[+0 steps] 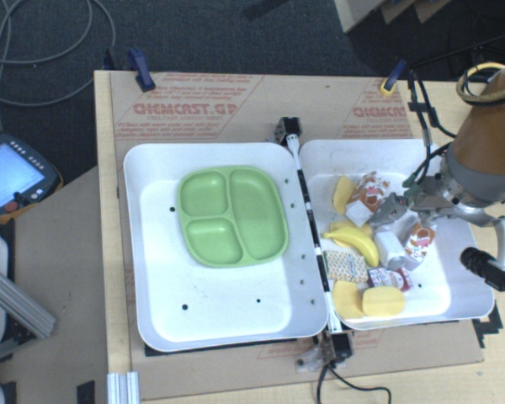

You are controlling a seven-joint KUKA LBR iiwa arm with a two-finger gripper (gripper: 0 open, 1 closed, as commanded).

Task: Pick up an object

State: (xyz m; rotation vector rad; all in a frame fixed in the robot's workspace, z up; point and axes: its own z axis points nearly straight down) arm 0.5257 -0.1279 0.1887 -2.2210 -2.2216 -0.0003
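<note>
Gripper (393,211) low in right bin (454,301), over the pile; finger state: can't tell, blocked by wrist. Banana (354,241) just left of it, touching checkered packet (345,266). 2 yellow blocks (370,300) at front. Left bin (151,251) has green divided plate (233,215).

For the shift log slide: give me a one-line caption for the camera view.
KUKA arm's gripper lowered over the right bin of small items, including a banana; a green divided tray lies in the left bin.
</note>
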